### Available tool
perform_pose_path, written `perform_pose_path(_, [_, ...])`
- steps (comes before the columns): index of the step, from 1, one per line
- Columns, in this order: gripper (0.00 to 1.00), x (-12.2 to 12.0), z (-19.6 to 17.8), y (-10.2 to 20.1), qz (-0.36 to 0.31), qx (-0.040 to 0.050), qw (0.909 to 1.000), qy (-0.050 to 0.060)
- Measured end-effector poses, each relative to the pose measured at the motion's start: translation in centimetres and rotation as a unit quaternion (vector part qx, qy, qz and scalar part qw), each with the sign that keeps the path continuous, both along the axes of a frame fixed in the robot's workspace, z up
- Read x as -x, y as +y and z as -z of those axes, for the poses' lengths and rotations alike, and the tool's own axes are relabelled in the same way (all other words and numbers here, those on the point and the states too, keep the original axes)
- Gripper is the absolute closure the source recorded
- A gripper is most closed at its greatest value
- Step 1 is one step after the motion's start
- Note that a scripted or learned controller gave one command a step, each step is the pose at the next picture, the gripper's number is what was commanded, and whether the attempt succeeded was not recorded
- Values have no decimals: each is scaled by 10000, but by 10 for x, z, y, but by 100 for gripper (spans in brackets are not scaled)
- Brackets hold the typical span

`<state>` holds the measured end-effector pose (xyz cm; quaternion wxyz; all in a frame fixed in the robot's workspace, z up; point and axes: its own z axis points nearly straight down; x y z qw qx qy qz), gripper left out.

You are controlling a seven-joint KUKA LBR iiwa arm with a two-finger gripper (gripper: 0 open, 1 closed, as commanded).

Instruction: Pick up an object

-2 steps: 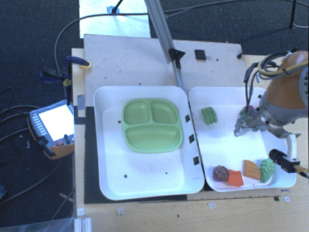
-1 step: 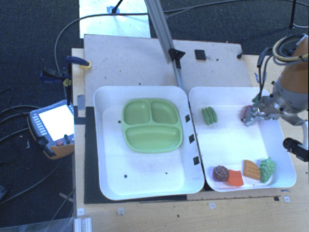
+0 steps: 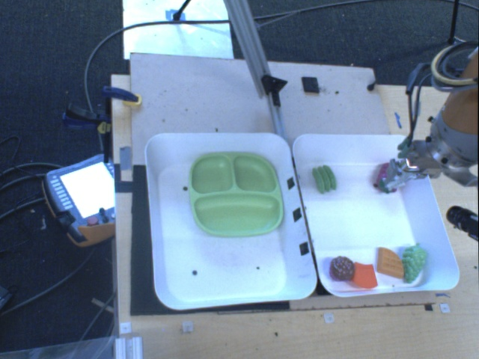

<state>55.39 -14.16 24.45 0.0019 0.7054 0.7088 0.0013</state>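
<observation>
Target candidate: a small dark-pink object point(image 3: 386, 176) at the far right side of the right bin point(image 3: 359, 223), close to its right wall. The gripper point(image 3: 397, 172) sits right at this object, the metal fingertips meeting it from the right. Contact looks likely. Whether the object is truly pinched between the fingers, or merely touched, cannot be told at this resolution; open or closed is likewise unreadable. The object appears to rest on or just above the bin floor, so no lift is evident.

Progress, as a judgement: approach done, grasp at most in progress, lift and carry not yet done. Task counts as incomplete.

Other items in the right bin: a green pea pod point(image 3: 324, 179) near the far left part, well apart from the gripper. Along the near edge sit a brown round piece point(image 3: 342, 268), an orange wedge point(image 3: 364, 276), an orange-tan cracker-like slab point(image 3: 389, 262) and a green broccoli-like piece point(image 3: 414, 262), bunched close, some touching.

Left bin point(image 3: 172, 253): holds a green divided plate point(image 3: 236, 194), its three compartments bare.

Hard to make out: the pink object's identity and shape, partly covered by the fingertips. The arm point(image 3: 456, 133) is cut off by the view's right side, and its wrist housing masks the finger bases.
</observation>
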Motion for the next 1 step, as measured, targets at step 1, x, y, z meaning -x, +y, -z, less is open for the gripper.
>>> perform_pose_path(1, [100,11,3,41,-16,-9,10000,15])
